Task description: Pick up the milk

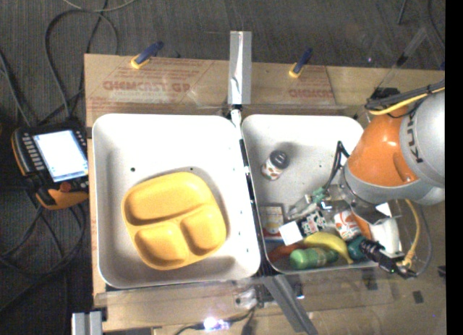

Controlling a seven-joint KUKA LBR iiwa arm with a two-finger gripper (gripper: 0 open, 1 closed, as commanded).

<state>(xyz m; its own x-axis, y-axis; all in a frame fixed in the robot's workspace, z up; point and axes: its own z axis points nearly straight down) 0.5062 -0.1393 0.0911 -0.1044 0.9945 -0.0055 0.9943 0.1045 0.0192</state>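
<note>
A small white bottle [275,163] with a grey cap and a red label, which looks like the milk, stands alone in the back left part of the right bin [304,134]. My gripper [319,204] hangs to its right and nearer the front, low over a pile of packages in the bin's front half. It is well apart from the bottle. The grey and orange arm [387,160] reaches in from the right.
The pile holds a banana [325,242], a green bottle [312,257], a white card [290,232], a red and white can [347,222] and a white box [387,232]. A yellow divided plate [173,218] lies in the left bin [108,181].
</note>
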